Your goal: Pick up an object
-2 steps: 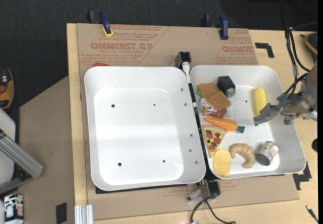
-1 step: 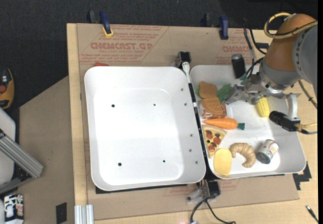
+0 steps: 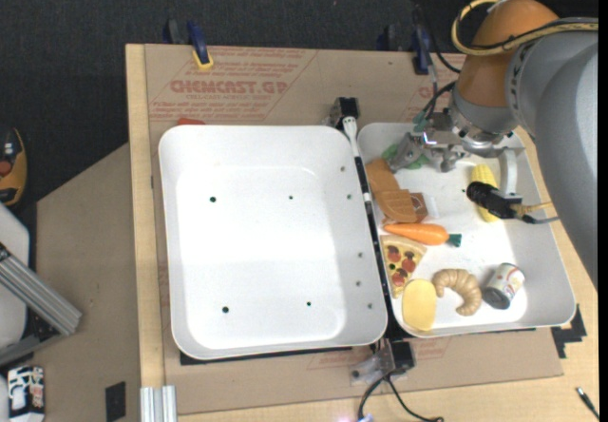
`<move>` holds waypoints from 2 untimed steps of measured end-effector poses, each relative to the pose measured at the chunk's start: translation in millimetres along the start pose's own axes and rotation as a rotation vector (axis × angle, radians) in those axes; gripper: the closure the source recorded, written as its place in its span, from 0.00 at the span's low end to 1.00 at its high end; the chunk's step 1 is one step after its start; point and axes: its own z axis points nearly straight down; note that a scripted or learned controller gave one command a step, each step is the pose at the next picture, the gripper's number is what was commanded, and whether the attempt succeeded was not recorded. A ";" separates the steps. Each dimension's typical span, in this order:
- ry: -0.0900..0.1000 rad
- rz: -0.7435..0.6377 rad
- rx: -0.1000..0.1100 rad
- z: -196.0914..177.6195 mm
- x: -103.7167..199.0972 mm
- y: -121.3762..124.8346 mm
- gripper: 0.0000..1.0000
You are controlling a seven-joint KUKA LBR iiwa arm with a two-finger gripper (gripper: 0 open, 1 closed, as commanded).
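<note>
Here the left bin [image 3: 256, 239] sits beside the right bin [image 3: 541, 292], which holds a bread slice [image 3: 391, 194], a carrot [image 3: 418, 233], a pizza slice [image 3: 402, 263], a yellow lemon-like piece [image 3: 419, 304], a croissant [image 3: 460, 287], a small can [image 3: 503, 284] and a banana [image 3: 485, 187]. The gripper [image 3: 439, 152] hovers at that bin's far end, just beside the bread; whether it is open I cannot tell.

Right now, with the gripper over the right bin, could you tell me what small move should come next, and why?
Probably lower the gripper straight down toward the far end of the right bin. It sits above the brown bread-like item, nothing visibly between its fingers, while the carrot, croissant and can lie nearer the camera.
</note>
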 end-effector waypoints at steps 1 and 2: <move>-0.001 0.003 -0.001 -1.3 18.0 -0.5 0.00; -0.002 0.003 0.002 -11.3 17.0 -1.1 1.00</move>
